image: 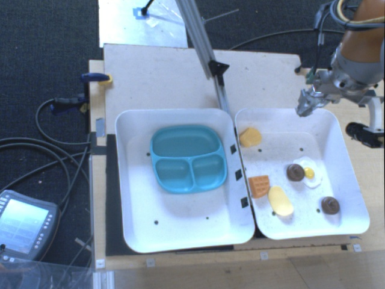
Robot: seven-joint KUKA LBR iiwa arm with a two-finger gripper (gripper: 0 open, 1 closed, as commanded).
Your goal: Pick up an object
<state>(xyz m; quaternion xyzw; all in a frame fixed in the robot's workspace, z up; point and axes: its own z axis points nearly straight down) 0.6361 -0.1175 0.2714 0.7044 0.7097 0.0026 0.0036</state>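
Observation:
My gripper [305, 106] hangs above the far rim of the right bin [346, 161], near its back right part, with nothing seen between its fingers. In that bin lie a yellow-orange lump [250, 137] at the back left, an orange cube [259, 186], a pale yellow oval piece [280, 200], a brown round piece [295, 172] beside a white fried egg [310, 174], and another brown round piece [329, 205] at the front right. All of them lie well below and to the front of the gripper.
The left bin [135, 209] holds a blue divided plate [187, 158]. A slanted metal pole [198, 32] crosses the bench behind the bins. Cables and a pendant [24, 224] lie on the floor at the left.

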